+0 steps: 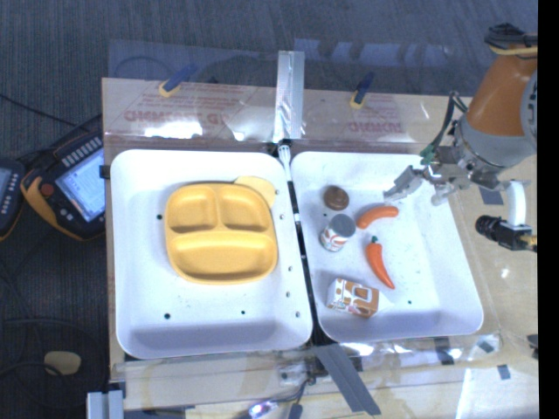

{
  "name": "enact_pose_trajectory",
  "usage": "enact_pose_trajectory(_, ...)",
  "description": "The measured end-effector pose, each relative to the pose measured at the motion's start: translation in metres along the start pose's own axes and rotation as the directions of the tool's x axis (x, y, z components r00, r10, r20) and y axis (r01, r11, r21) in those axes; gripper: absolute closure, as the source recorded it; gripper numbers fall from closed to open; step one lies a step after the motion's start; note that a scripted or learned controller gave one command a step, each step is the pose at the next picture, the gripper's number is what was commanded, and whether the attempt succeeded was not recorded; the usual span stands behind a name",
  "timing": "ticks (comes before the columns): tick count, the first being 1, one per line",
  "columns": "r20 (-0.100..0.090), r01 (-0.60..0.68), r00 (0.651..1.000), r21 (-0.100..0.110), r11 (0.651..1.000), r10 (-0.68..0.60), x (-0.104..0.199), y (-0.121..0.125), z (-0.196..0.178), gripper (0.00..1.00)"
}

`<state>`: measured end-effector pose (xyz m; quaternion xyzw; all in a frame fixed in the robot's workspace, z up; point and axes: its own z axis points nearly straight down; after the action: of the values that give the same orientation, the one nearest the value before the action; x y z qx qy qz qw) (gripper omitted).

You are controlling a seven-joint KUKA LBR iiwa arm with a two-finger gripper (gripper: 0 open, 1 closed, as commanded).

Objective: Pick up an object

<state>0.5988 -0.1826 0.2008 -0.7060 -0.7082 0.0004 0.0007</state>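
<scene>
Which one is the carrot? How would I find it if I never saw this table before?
Look at the right white bin, the one near the robot's hand. In its middle lie two orange things. The carrot is the lower one: pointed, with a tiny green top, standing almost up and down, while the sausage above it is rounded at both ends.

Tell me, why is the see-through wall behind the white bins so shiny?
In the camera view, light glares white off the clear plastic wall behind the two shallow white bins; the grey two-finger gripper looks slightly blurred; the yellow divided tray looks sharp.
</scene>
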Motion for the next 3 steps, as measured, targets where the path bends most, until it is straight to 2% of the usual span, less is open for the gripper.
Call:
enact_pose_trajectory(1, 0.004, 0.021, 1.0, -0.011, 1.0, -0.021, 0.034, -0.029, 0.112, 0.0)
enact_pose_trajectory(2, 0.004, 0.041, 0.999, -0.012, 0.999, -0.041, -0.005, -0.018, 0.112, 0.0)
enact_pose_trajectory(3, 0.008, 0.156, 0.988, -0.013, 0.988, -0.156, 0.022, -0.075, 0.111, 0.0)
